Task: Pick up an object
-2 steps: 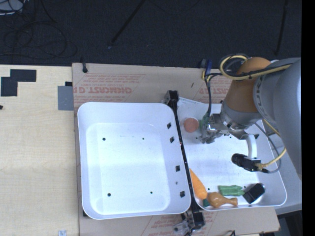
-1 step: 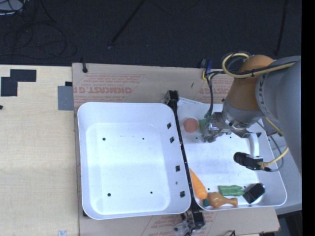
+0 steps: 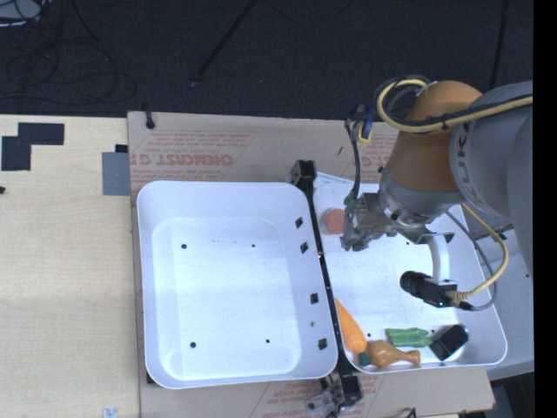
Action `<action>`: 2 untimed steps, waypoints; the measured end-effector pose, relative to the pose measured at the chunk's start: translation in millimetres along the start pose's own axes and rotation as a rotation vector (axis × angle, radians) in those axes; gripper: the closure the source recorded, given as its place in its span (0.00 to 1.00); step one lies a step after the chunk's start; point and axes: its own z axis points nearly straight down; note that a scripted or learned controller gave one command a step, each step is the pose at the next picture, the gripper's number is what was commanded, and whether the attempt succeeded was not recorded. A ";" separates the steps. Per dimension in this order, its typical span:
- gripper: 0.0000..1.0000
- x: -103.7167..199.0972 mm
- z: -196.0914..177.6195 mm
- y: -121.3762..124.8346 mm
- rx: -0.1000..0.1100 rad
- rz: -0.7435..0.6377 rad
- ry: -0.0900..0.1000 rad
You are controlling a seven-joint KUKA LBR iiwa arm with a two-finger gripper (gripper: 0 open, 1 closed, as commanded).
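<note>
My gripper [image 3: 355, 236] hangs low over the far left part of the right bin [image 3: 487, 320]. A small pink rounded object [image 3: 332, 221] lies just left of it, close to the divider between the bins; I cannot tell whether they touch. At the bin's near edge lie an orange carrot [image 3: 348, 325], a tan drumstick-shaped piece [image 3: 389, 353], a green piece [image 3: 407, 336] and a small black block [image 3: 449, 341], all well clear of the gripper.
The left bin [image 3: 152, 233] stands beside the right one, with a black divider strip [image 3: 318, 268] between them. The bulky grey and orange arm [image 3: 444, 155] covers the far right of the right bin.
</note>
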 end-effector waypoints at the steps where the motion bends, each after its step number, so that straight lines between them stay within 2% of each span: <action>1: 1.00 63.5 -45.7 7.1 0.000 -0.001 -0.001; 2: 1.00 88.9 -43.7 24.9 0.004 0.003 -0.003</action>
